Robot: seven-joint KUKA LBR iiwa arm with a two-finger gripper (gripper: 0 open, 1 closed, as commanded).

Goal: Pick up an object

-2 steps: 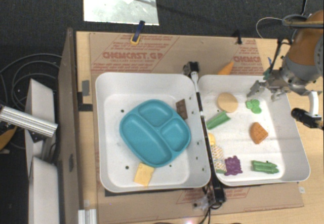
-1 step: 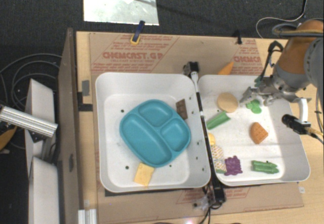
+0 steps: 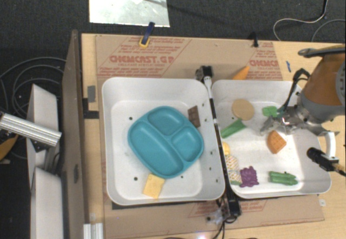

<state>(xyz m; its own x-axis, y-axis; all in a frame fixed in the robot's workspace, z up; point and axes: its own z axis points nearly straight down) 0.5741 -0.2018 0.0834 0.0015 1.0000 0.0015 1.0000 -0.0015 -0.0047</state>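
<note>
Two white bins sit side by side on a counter. The left bin holds a teal divided plate, a yellow block and a small brown piece. In the right bin, the arm's gripper hangs just above an orange waffle-like piece, whether the jaws are spread or closed cannot be told, and nearby lie a tan disc, green pieces and purple grapes.

The brown cardboard sheet under the two bins carries red printed words. On its left part I can read "CHEMCAST", and the same word appears again on the right part, partly hidden.
</note>
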